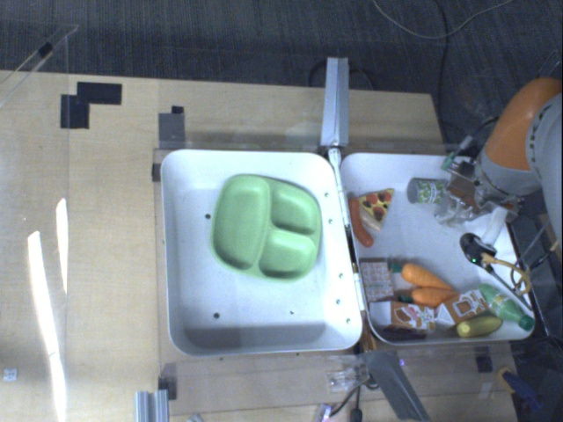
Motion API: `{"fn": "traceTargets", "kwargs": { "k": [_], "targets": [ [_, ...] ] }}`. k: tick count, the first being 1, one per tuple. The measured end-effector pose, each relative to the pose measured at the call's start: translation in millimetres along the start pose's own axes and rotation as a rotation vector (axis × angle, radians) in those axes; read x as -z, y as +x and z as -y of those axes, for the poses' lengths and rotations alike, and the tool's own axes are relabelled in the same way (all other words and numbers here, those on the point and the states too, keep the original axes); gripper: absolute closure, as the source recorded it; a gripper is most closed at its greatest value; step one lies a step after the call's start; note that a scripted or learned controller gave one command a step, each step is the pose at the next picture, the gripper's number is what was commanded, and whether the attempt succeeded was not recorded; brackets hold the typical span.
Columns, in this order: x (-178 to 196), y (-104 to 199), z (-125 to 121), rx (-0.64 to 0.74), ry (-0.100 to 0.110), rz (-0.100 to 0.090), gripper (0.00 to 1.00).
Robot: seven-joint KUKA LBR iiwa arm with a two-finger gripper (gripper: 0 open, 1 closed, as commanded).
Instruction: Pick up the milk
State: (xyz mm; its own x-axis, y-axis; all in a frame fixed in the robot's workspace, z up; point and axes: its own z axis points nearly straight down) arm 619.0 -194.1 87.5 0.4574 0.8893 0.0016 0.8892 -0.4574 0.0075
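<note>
Two shallow white bins sat side by side on the counter point(106, 262). Inside the left bin point(185, 323) lay a green divided plate point(266, 225), roughly at its centre. The right bin point(400, 236) held the clutter: a pizza slice point(376, 206) and a sausage point(358, 222) near its far left corner, two carrots point(427, 286) toward the middle, and a green bottle point(508, 309) with a pickle point(478, 326) at its near right corner. The milk point(466, 305), a small brown-and-white carton, lay along the near wall between the carrots and the green bottle. The gripper point(459, 202) hung over the far right part of that bin, beside a small can point(425, 190), well apart from the milk. Whether it was open or closed could not be determined, and nothing was seen held.
</note>
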Motion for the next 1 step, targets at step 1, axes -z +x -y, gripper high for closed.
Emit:
{"fn": "traceTargets", "kwargs": {
  "k": [1],
  "targets": [
    [155.0,27.4,-25.0,-0.110,0.001,0.000,1.00]
  ]
}}
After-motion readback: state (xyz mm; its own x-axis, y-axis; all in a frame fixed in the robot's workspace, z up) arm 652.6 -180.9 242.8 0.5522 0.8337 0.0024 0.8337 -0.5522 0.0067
